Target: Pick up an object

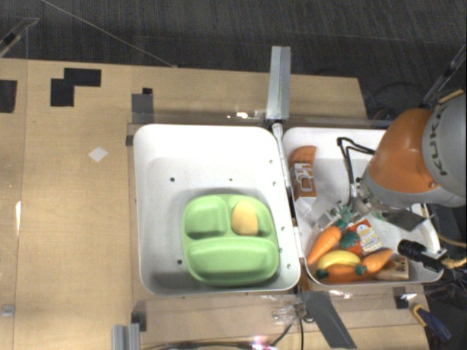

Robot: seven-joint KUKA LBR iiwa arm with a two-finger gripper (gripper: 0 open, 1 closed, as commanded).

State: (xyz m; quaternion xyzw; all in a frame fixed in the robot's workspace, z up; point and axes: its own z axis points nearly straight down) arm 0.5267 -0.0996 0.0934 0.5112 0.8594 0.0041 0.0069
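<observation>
The right bin [328, 143] holds a heap of toy food at its near end: a carrot [324, 243], a yellow banana [340, 258], a second carrot [377, 259] and a red and white packet [365, 234]. A brown packaged item [303, 172] lies along that bin's left wall. My gripper [349, 212] reaches down from the right, under the orange wrist band [401, 159], to just above the first carrot's leafy top and the packet. The wrist hides most of the gripper.
In the left bin [168, 166] sits a green divided plate [219, 257] with a yellow round fruit [245, 217] in its upper right compartment. A metal post [279, 82] stands behind the ridge between the bins. Black cables [349, 155] loop near the wrist.
</observation>
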